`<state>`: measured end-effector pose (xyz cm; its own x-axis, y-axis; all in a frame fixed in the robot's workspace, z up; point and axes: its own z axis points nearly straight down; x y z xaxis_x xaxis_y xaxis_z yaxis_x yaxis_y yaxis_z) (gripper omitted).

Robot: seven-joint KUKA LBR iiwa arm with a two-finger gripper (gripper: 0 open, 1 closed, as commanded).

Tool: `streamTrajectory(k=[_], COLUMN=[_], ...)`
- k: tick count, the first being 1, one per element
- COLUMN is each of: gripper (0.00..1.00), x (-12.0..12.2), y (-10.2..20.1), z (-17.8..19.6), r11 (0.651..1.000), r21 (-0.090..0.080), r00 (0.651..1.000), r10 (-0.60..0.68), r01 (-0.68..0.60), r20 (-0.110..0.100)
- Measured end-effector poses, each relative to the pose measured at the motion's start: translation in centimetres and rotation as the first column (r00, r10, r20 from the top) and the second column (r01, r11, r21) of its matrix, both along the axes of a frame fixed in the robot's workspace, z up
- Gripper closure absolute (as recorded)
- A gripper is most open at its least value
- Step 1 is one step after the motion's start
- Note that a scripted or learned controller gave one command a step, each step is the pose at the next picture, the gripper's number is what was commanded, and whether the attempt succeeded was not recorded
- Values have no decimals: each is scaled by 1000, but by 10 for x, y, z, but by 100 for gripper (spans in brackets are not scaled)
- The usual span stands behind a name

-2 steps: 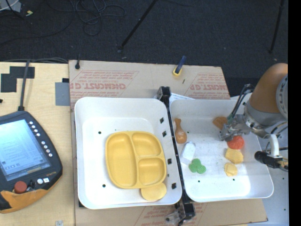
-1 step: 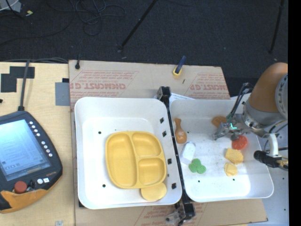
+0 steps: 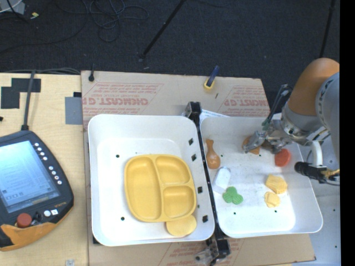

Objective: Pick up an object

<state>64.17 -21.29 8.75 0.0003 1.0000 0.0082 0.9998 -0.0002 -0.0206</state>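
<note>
Jaws' grip perhaps too blurred

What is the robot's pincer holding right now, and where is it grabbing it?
That cannot be told. The pincer is low over the right bin, and something small and brownish shows at its tip, but the view is too blurry to tell if it is held.

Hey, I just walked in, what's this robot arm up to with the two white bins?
The arm's gripper is down in the right bin, near its back edge, close to a red piece. Nothing is visibly held. Also in that bin lie two yellow pieces, a green piece, a white piece and a brown piece. The left bin holds a yellow divided tray.
</note>
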Motion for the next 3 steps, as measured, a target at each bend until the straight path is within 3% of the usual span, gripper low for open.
streamTrajectory(k=[1, 2, 3], gripper=[0, 100, 100], x=[0, 0, -7], y=[16, 16, 70], z=[0, 10, -1], r11=[1000, 1000, 1000], r21=[-8, -6, -5], r00=[1000, 1000, 1000], r10=[-3, -3, 3], r01=[3, 3, -3], r20=[10, 9, 17])
